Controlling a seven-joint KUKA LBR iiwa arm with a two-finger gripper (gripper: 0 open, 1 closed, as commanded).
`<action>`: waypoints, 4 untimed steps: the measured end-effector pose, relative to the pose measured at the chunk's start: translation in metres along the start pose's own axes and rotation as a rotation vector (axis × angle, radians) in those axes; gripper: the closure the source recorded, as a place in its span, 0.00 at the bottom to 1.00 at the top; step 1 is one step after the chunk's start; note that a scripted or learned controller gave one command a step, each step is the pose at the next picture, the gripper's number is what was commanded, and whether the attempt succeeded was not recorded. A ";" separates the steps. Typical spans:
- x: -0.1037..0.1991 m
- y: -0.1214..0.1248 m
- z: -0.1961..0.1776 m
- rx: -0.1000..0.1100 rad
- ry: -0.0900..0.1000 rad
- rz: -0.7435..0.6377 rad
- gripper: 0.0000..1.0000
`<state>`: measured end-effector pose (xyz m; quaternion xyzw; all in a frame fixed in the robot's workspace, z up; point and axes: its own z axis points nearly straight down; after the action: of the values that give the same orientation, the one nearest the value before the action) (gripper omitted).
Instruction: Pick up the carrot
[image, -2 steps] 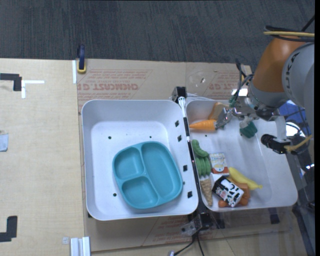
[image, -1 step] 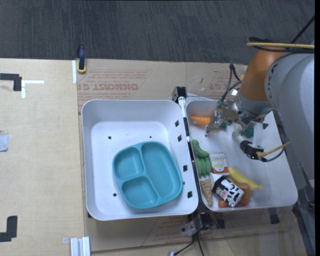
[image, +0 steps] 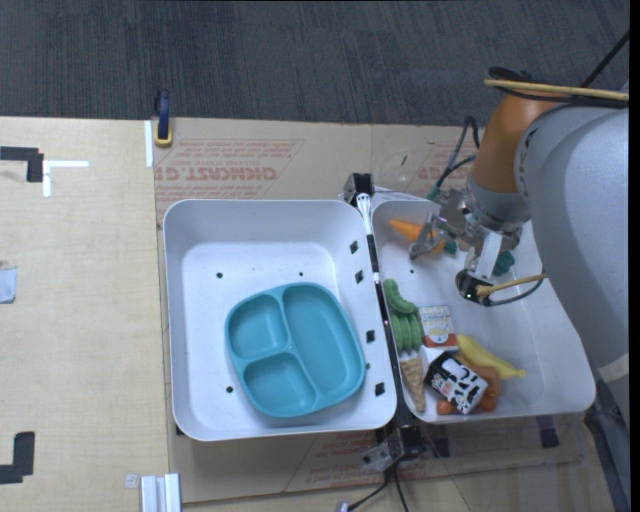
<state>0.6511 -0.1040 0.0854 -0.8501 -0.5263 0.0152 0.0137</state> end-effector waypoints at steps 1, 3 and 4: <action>0.001 0.002 -0.011 -0.016 -0.001 -0.003 1.00; -0.002 0.001 -0.018 -0.006 -0.008 -0.006 1.00; -0.002 0.001 -0.018 -0.006 -0.009 -0.007 0.00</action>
<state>0.6517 -0.1062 0.1036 -0.8481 -0.5295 0.0171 0.0089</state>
